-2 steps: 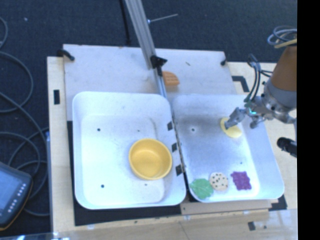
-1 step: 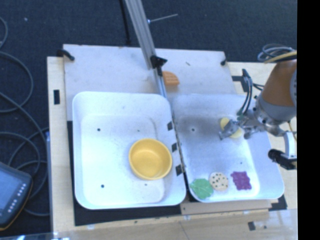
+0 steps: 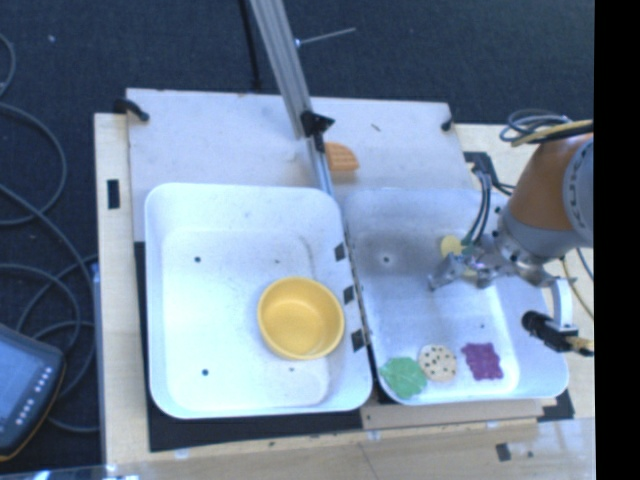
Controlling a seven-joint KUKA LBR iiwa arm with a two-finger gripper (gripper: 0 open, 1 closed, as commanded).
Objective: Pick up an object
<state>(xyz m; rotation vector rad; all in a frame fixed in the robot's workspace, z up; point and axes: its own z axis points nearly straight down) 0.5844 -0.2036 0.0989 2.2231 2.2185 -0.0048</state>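
Note:
The arm comes in from the right over the right bin (image 3: 400, 218), and its gripper (image 3: 447, 270) hangs low above the bin's middle. A small yellow object (image 3: 451, 245) shows just beside the gripper's upper side; whether it sits between the fingers is unclear. Along the right bin's front edge lie a green round piece (image 3: 403, 376), a tan spotted cookie (image 3: 437, 363) and a purple piece (image 3: 483, 360). A yellow bowl (image 3: 300, 317) stands in the left bin (image 3: 190, 228), toward its right side.
An orange object (image 3: 341, 159) lies on the bench behind the bins, next to a slanted metal rail (image 3: 285, 58). Cables trail on the dark floor at the left, and a tablet (image 3: 25, 388) sits at the bottom left.

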